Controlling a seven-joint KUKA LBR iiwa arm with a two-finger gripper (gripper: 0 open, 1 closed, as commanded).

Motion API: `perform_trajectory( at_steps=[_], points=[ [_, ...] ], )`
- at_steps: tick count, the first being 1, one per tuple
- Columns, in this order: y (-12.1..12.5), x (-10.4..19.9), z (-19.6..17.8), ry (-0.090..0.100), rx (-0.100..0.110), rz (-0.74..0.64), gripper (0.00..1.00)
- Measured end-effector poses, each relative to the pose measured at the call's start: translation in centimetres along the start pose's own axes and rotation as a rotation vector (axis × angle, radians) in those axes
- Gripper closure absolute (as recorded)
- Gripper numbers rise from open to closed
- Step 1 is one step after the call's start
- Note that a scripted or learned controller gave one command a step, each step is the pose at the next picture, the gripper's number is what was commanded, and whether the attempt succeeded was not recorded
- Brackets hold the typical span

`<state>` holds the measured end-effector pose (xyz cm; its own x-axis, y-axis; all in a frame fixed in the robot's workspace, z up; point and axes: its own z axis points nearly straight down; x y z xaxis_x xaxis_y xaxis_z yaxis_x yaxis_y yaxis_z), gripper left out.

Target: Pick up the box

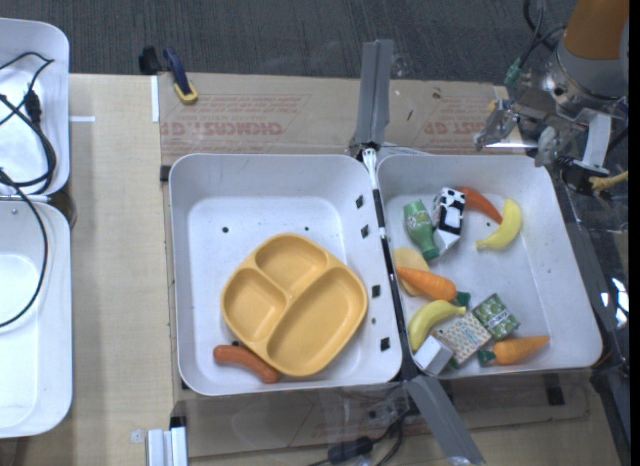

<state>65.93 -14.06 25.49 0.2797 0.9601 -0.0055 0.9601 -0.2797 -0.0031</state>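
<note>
In your left bin point(190, 254) you have a yellow divided plate point(293, 303) with a sausage point(246, 362) touching its front-left edge. In your right bin point(572, 284), the box point(461, 337) lies near the front wall, between a banana point(432, 318) and a green packet point(494, 314). Your end effector point(545, 126) sits above that bin's far right corner, well apart from the box; you cannot tell how it is set.
</note>
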Motion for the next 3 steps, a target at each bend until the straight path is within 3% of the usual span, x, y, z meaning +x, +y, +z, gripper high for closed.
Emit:
perform_trajectory(
  at_steps=[1,2,3],
  points=[
    [-5.5,8.1,6.5,0.004,0.0,0.075,0.0],
    [-4.2,13.9,2.0,0.003,-0.003,-0.08,0.0],
    [-8.6,7.9,-7.6,0.003,-0.003,-0.148,0.0]
  ],
)
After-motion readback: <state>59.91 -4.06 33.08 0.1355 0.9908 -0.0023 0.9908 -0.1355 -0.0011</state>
